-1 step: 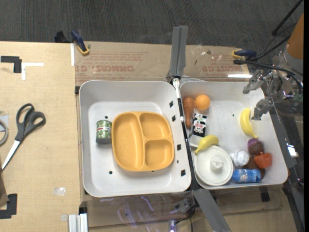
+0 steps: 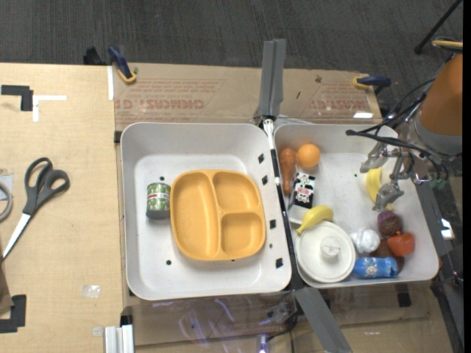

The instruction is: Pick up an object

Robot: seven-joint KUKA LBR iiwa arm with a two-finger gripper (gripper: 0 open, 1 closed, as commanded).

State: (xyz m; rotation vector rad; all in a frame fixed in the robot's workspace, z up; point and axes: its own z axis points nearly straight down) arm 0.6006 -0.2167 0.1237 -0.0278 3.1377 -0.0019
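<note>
dark carpet floor (image 2: 184, 13), plywood bench (image 2: 59, 271)

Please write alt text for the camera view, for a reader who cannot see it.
The grey arm's two-finger gripper hangs over the right white bin of small toy foods, above a yellow item. The left white bin holds a yellow divided plate and a small green can.

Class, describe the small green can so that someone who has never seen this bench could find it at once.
Start at the left white bin, the one that holds the big yellow divided plate. Look just beyond the plate's left edge, on the bin floor: the green can lies there. It is the sole small item in that bin, while all the fruit and other bits crowd the right bin.
</note>
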